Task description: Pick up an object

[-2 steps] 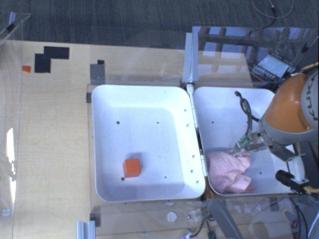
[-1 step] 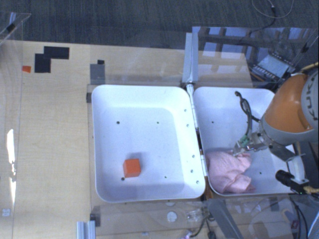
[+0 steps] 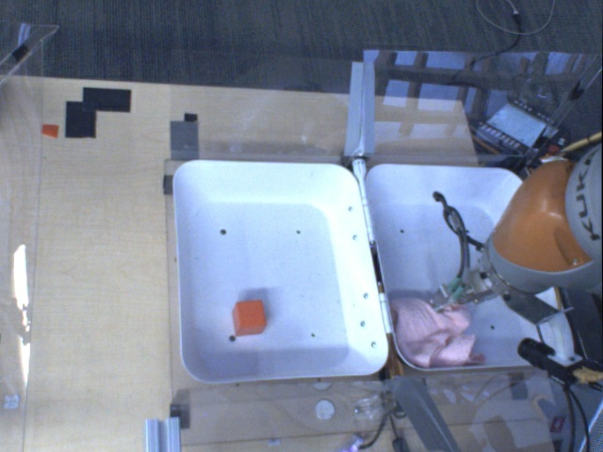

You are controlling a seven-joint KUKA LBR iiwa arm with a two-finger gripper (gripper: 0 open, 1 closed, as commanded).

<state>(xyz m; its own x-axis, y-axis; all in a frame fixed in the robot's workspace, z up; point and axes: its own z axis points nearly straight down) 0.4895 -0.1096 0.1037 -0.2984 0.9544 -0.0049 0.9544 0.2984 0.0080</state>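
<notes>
Bins, two shallow white plastic ones: left bin [image 3: 203, 252] is holding one orange cube [image 3: 250, 317]; right bin [image 3: 415, 205] is holding one pink crumpled cloth [image 3: 429, 332], the gripper [image 3: 462, 290] hanging above it.

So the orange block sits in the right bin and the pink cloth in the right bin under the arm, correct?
Not quite. The camera view shows the orange block in the left bin, near its front left corner. The pink cloth is indeed in the right bin, under the arm.
</notes>
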